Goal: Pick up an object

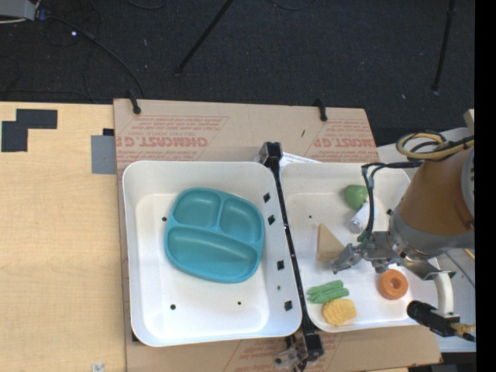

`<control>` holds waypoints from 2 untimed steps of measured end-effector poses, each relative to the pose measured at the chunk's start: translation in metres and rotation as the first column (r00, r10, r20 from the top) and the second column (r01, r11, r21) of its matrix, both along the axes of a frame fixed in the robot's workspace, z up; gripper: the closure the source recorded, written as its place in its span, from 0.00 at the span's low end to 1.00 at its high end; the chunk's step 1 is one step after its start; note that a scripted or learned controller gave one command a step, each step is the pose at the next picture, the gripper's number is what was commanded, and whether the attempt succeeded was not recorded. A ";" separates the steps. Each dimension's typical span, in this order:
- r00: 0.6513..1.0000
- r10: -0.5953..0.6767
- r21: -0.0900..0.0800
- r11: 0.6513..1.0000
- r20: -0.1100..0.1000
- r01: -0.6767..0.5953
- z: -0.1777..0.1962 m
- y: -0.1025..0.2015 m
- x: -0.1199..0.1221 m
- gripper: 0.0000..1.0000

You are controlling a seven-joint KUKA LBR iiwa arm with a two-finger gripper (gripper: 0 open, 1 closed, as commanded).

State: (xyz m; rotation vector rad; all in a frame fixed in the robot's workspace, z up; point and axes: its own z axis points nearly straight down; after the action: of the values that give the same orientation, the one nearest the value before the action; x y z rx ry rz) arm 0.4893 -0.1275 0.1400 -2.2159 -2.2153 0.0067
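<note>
left bin point(147, 246): tray point(215, 235) | right bin point(325, 188): wedge point(328, 242), ring point(394, 284) right of beans point(327, 291)

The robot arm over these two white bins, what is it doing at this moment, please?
The grey arm reaches into the right bin from the right, its gripper low beside a tan wedge. Nothing is seen between its fingers. Around it lie a green ball, an orange ring, a green pod-like toy and a yellow piece. The left bin holds a teal divided plate.
</note>
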 end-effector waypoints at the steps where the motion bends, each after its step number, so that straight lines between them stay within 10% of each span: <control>1: 1.000 -0.004 -0.001 1.000 0.002 0.004 0.012 -0.001 0.001 1.00; 2: 1.000 0.002 -0.003 1.000 0.012 -0.002 0.075 -0.003 0.004 1.00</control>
State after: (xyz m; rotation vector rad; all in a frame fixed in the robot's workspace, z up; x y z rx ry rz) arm 0.4929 -0.1304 0.2150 -2.2215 -2.2246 -0.0024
